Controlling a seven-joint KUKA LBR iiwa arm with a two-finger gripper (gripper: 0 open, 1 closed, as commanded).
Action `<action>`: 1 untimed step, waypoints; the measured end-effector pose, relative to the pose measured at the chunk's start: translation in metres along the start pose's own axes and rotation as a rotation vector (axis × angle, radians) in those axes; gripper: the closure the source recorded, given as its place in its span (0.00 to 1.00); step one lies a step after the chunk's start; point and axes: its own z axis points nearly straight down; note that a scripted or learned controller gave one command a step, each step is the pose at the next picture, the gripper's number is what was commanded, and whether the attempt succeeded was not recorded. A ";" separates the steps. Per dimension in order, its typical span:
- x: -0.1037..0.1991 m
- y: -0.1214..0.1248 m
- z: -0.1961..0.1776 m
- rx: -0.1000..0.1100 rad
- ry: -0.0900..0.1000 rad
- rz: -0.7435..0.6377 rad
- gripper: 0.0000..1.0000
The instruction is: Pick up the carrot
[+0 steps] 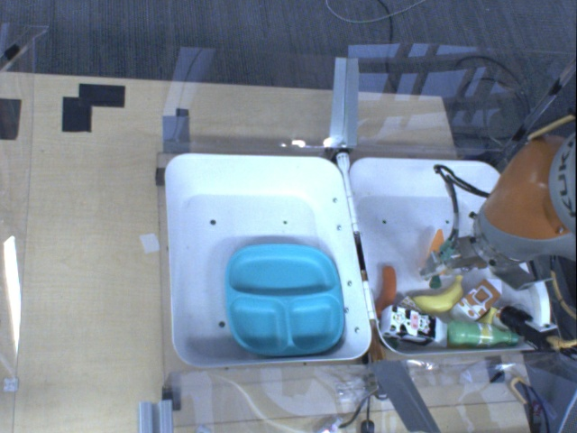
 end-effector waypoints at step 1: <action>0.076 0.038 -0.121 0.015 0.004 -0.016 1.00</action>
